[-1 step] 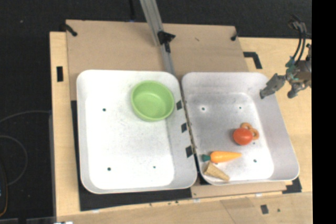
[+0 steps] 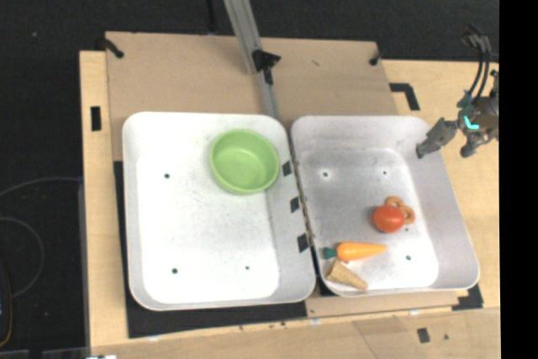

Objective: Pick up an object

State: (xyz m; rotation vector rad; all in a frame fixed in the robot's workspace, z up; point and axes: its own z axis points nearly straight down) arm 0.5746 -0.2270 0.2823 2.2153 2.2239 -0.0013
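Note:
The right bin (image 2: 353, 139) holds a red round fruit (image 2: 387, 219) with a small orange piece (image 2: 404, 207) against its far side. A toy carrot (image 2: 361, 250) and a tan wedge (image 2: 346, 274) lie by that bin's front edge. A green bowl (image 2: 245, 161) sits in the left bin (image 2: 168, 248), near its back right. My gripper (image 2: 450, 142) hangs over the right bin's far right rim, well above and to the right of the fruit. Its two dark fingers are spread open with nothing between them.
A slanted metal pole (image 2: 239, 8) runs from the top down to the gap between the bins. A brown board (image 2: 185, 71) lies behind the bins on the pale bench (image 2: 97, 181).

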